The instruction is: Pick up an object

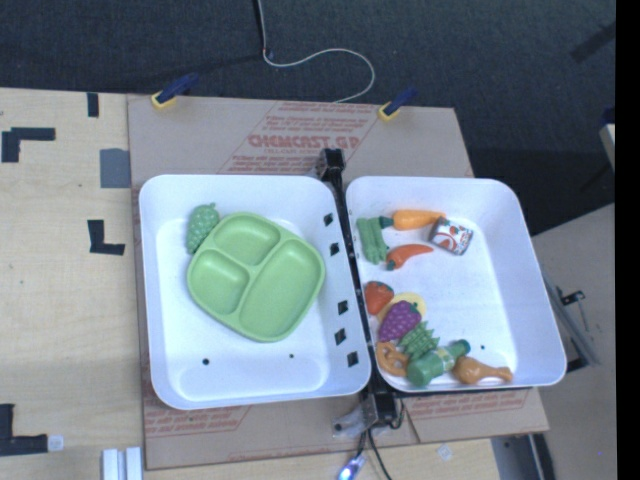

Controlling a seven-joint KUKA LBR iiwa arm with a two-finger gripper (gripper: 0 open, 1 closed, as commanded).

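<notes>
Best target looks like the small can (451, 236) sitting apart from the toy veg in the right bin (520, 298): approach vertically; jaw state cannot tell

Faint red print, seemingly "CHEMCAST GP", repeats across the brown cardboard sheet (300, 138) under the bins.

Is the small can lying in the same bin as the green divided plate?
No: the can lies in the right bin near the carrots, while the green divided plate sits in the left bin.
</notes>
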